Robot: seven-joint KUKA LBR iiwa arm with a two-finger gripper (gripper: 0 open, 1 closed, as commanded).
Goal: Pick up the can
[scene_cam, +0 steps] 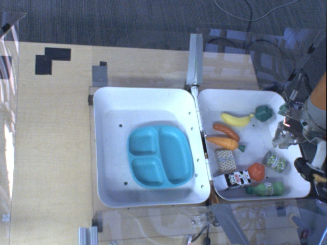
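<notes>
1. The can [276,162] lies in the right bin [214,98], near that bin's right wall and toward its front, with a green-and-white patterned label.
2. The gripper [286,138] hangs over the right bin's right side, just behind and slightly right of the can; whether it touches the can cannot be told.
3. The fingers point down into the bin, but they blur against the white floor, so it cannot be told whether they are spread or pressed together. Nothing is seen between them.
4. The arm [314,117] reaches in from the right edge, its grey wrist above the bin's right wall and its orange band [321,93] at the frame's edge.
5. Next to the can on the left sits a tomato [257,172]; a green bottle [265,189] lies along the front wall just in front of both.
6. A black-and-white carton [236,179] lies left of the tomato, with a patterned sponge [225,161] just behind it.
7. Further back lie two carrots [223,142], a banana [236,119] and a dark green pepper [263,113], all well apart from the can.
8. The left bin [110,103] holds a blue divided tray [160,155] near its middle.
9. Both bins rest side by side on the pale wooden bench [51,137].
</notes>
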